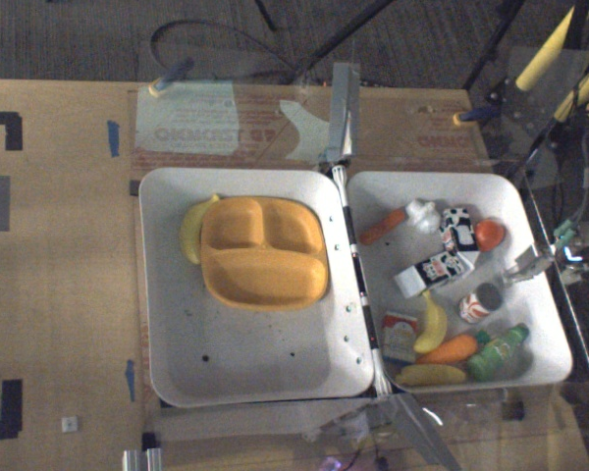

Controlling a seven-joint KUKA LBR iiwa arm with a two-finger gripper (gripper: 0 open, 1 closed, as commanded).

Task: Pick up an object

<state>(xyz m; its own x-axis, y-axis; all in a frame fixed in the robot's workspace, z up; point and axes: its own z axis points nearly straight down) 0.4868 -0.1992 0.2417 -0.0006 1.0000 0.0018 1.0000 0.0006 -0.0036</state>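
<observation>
One cow-patterned carton (458, 230) lies unreadable in right bin (540, 337)

Both bins (167, 292) are white. Far from my tool: an orange tray (263, 251) over something yellow (190, 232). Nearer my tool: a black-and-white spotted carton (458, 229), yellow banana (432, 327), orange carrot (450, 350), green bottle (497, 352).
</observation>
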